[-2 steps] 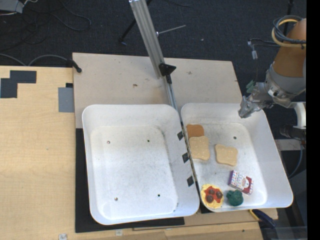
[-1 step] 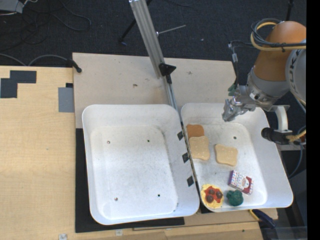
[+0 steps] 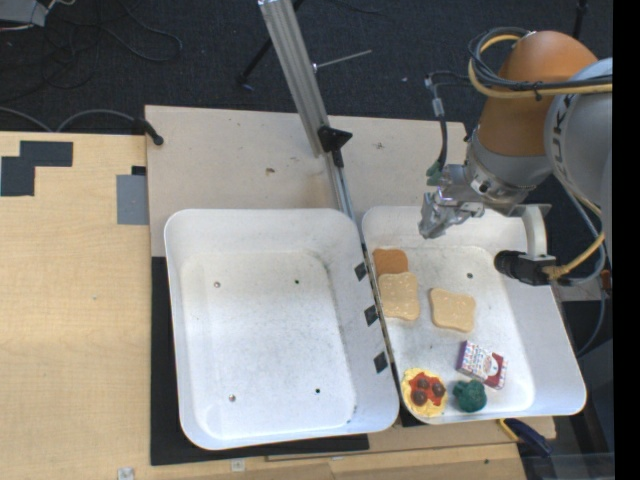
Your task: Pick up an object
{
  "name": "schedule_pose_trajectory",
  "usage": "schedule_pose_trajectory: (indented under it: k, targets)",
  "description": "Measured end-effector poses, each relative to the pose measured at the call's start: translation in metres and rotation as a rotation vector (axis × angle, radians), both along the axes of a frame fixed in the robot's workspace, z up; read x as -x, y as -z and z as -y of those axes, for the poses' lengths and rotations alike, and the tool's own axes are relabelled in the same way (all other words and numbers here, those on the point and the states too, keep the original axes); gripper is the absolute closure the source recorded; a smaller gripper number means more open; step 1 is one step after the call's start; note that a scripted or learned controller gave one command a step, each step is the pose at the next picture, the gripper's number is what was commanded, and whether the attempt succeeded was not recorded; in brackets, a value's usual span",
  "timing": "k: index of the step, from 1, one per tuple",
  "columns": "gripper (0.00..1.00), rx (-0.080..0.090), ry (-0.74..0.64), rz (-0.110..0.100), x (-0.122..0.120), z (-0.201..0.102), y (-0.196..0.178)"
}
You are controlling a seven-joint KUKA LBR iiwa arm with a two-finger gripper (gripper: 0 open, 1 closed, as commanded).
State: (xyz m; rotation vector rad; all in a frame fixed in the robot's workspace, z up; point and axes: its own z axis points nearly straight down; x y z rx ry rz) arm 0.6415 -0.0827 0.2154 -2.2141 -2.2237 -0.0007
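My gripper (image 3: 437, 221) hangs over the far edge of the right bin (image 3: 545, 368), above and to the right of a brown bread piece (image 3: 390, 261). Nothing shows between its fingers. Lower in that bin lie a pale toast slice (image 3: 399, 296) and a second toast slice (image 3: 453, 310). Near the bin's front sit a small red-and-white packet (image 3: 481, 364), a green toy (image 3: 469, 396) and a yellow plate with red pieces (image 3: 424, 391).
The left bin (image 3: 262, 338) lies beside the right one, split from it by a divider with black clips (image 3: 368, 313). A slanted metal rail (image 3: 305, 88) rises behind the bins. A black cable fitting (image 3: 522, 265) juts over the right bin's rim.
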Motion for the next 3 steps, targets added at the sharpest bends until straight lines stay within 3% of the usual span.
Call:
schedule_pose_trajectory:
  k: [1, 3]
  targets:
    - [1.0, 0.0, 0.001, -0.003, 0.013, -0.052, 0.001]
    - [1.0, 0.001, 0.0, 0.0, 0.012, -0.159, -0.023]
